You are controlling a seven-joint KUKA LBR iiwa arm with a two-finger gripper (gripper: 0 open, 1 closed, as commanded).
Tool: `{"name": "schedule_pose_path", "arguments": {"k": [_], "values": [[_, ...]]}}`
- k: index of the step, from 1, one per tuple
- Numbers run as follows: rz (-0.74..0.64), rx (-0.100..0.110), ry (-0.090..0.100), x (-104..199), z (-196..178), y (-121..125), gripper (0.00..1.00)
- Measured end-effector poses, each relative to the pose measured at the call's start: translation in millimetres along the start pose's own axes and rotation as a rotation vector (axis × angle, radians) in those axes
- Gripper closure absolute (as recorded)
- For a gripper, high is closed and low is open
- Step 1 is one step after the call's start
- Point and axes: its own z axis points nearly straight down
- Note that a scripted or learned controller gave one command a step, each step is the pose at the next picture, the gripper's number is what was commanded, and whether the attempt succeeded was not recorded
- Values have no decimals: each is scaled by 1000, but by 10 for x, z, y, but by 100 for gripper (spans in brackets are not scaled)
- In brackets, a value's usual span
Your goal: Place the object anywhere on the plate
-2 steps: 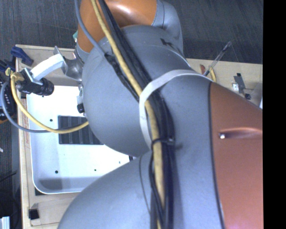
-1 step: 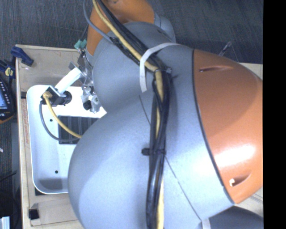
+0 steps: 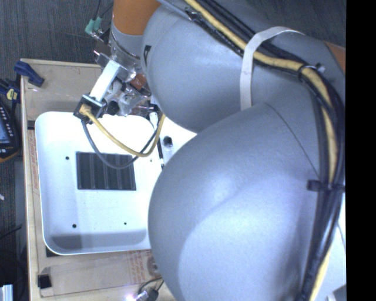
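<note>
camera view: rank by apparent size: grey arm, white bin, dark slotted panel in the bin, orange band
1. grey arm: looks largest, but it is nearest the camera, so that is unsure
2. white bin
3. dark slotted panel
4. orange band, partly cut off at the top edge

One fixed camera looks down at a slant, the grey arm (image 3: 247, 176) looming close, the white bin (image 3: 59, 170) beyond.

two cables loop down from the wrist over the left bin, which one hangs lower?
The dark grey cable hangs lower: its loop bottoms out at the dark slotted panel in the white bin. The yellow cable sags less, ending above it.
</note>
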Motion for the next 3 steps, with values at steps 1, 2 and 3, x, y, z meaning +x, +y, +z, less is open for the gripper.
{"name": "schedule_pose_path", "arguments": {"k": [1,2,3], "values": [[-226,2,-3,-400,699,-465,100],[-353,-2,3,-875,-35,-2,100],[-164,2,-5,181,1226,-114,100]]}}
